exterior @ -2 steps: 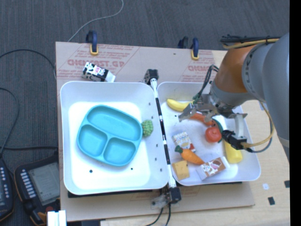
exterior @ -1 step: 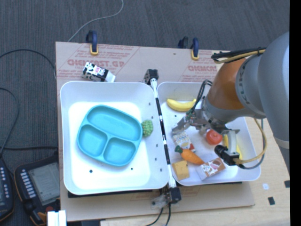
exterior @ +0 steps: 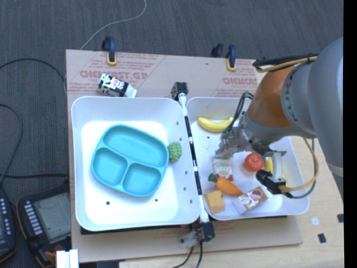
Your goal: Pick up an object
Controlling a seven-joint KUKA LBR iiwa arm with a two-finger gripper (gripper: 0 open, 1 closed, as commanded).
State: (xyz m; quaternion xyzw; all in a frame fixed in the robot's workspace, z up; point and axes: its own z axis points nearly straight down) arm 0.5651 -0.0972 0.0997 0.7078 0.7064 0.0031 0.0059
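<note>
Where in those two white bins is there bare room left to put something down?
Mostly the left white bin: bare floor rings the blue divided plate, widest along its front edge. The right white bin is crowded with toy food under the gripper.

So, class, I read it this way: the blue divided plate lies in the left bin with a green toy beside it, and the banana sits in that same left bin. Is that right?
Not quite. The camera view shows the blue divided plate in the left bin with the green toy beside it, but the banana sits in the right bin, near its top edge.
</note>
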